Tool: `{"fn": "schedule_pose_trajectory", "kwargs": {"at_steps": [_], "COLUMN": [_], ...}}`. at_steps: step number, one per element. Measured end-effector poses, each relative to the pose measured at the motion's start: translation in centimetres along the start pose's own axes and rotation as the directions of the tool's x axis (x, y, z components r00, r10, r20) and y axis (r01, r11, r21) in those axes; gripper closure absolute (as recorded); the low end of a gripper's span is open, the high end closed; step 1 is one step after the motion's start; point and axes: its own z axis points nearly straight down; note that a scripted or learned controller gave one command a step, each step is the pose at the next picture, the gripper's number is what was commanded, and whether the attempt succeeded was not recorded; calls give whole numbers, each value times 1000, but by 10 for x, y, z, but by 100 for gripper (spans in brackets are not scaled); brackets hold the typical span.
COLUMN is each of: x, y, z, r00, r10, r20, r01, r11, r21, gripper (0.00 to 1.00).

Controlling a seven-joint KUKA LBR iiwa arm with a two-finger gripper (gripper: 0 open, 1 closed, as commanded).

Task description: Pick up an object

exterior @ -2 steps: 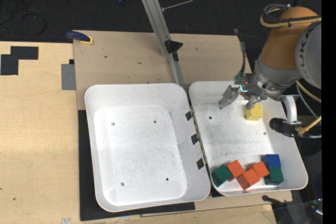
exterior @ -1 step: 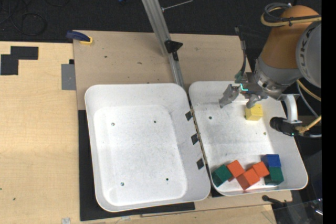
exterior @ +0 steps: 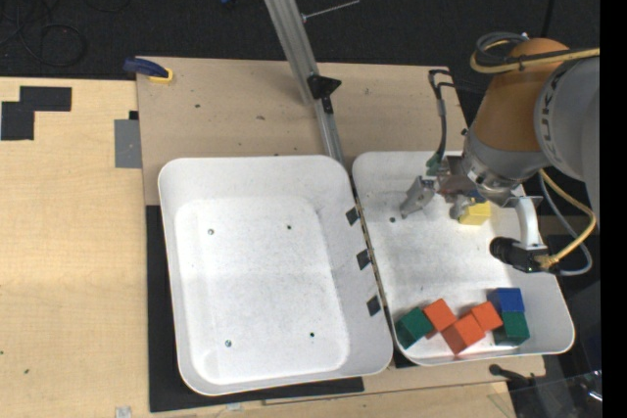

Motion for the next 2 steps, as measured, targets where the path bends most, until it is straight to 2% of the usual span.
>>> {"fn": "schedule_pose_trajectory", "kwargs": {"at_steps": [1, 2], "x": [1, -1], "y": [-1, 0], "z": [54, 41], "r00": [1000, 1000], "r10": [2, 8], "r20": [0, 0], "r01": [-2, -8], "r11": [1000, 1000], "r21": [1, -4], "gripper": [0, 100]}}
